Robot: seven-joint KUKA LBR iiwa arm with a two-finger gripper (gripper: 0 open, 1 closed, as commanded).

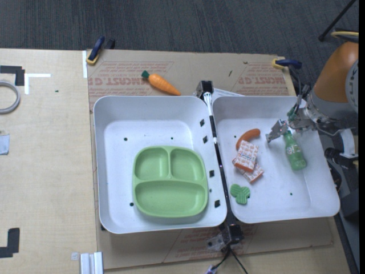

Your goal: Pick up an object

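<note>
Camera view: sausage [248, 136] beside cracker packs [247, 156]

Tabletop [45, 170]: pale wood, cardboard sheet under two white bins.

Left bin [108, 153]: one green divided plate [170, 181], three compartments, lying flat at centre.

Right bin [319, 201]: orange sausage-shaped toy [248, 136] at 10 o'clock; two red-and-white packets [247, 158] just below it, overlapping; green leafy toy [240, 193] at 7 o'clock, on the rim near the left bin; green bottle [295, 151] at 2 o'clock, lying down.

Claw [283, 129]: above the right bin at 1 o'clock, close against the bottle's cap end.

Toy carrot [161, 83]: on cardboard at 12 o'clock beyond the left bin.

Blue clamps [96, 49]: at the cardboard's far corners.
</note>
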